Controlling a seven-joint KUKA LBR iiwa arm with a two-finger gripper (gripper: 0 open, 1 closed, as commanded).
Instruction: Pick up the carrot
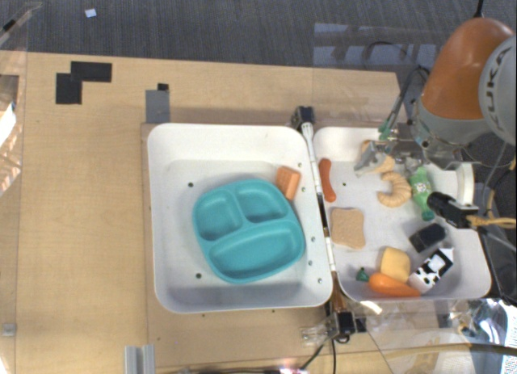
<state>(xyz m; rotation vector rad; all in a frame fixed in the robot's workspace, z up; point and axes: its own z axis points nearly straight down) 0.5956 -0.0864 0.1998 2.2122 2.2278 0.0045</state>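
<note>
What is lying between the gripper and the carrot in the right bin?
In the camera view, a croissant and a yellow block lie between the gripper and the carrot.

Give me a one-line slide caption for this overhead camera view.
Grey-and-orange arm's hand hovers at the right white bin's far end, near a tan croissant; the orange toy carrot lies at its near edge.
</note>
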